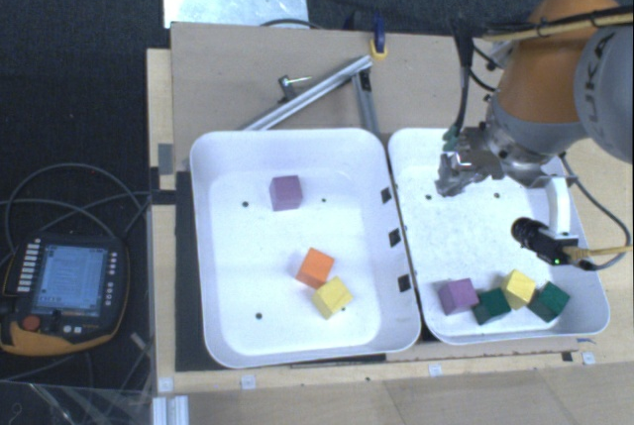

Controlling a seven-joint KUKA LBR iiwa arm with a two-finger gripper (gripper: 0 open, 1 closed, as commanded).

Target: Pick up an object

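Arm hanging over right bin (594, 314), gripper (458, 173) hovering above bare floor at bin's 11 o'clock; cannot tell its state, nothing seen held. Approach step judged under way. Purple cube (458, 294), two green cubes (489, 305), yellow cube (518, 287) lying at bin's 6 o'clock. Next move calling for travel toward 6 o'clock, then descent.
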